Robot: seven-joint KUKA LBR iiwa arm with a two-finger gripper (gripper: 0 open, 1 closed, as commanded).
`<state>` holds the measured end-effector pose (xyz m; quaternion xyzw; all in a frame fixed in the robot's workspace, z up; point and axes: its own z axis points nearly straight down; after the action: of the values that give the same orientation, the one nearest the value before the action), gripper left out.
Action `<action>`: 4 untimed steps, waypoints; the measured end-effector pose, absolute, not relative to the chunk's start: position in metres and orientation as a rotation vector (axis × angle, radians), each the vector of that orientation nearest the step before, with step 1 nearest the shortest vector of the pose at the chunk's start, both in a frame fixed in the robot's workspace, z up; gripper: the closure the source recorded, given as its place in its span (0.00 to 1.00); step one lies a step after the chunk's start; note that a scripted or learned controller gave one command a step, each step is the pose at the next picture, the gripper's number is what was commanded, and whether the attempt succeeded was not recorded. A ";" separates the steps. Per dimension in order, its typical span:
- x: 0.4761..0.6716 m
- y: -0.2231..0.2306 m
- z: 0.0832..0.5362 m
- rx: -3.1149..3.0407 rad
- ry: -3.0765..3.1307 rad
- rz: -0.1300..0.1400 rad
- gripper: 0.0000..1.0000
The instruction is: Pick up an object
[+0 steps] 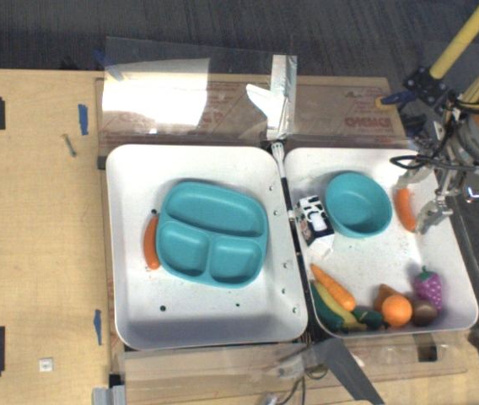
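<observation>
My gripper [434,212] hangs over the right rim of the right bin [463,264], just right of a small orange carrot [405,209] that lies beside a teal bowl [357,203]. Nothing is seen held in it. Along the bin's front lie a long carrot [333,287], a green and yellow piece [341,315], an orange [397,310], purple grapes [428,287] and a brown item [425,314]. A black and white piece [313,217] sits by the bowl's left side.
The left bin [130,251] holds a teal divided plate [212,233] with an orange sausage-like piece [150,242] at its left. A clear plastic sheet [189,99] lies behind the bins. Cables and the arm [467,133] crowd the far right.
</observation>
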<state>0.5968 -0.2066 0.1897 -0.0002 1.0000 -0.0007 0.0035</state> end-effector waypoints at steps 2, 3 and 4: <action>0.658 -0.222 0.103 0.164 3.116 -0.007 1.00; 0.635 -0.193 0.110 0.386 3.099 -0.032 1.00; 0.628 -0.175 0.148 0.479 3.092 -0.028 1.00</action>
<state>0.6278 -0.1750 0.1477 0.1532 0.9881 -0.0088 0.0064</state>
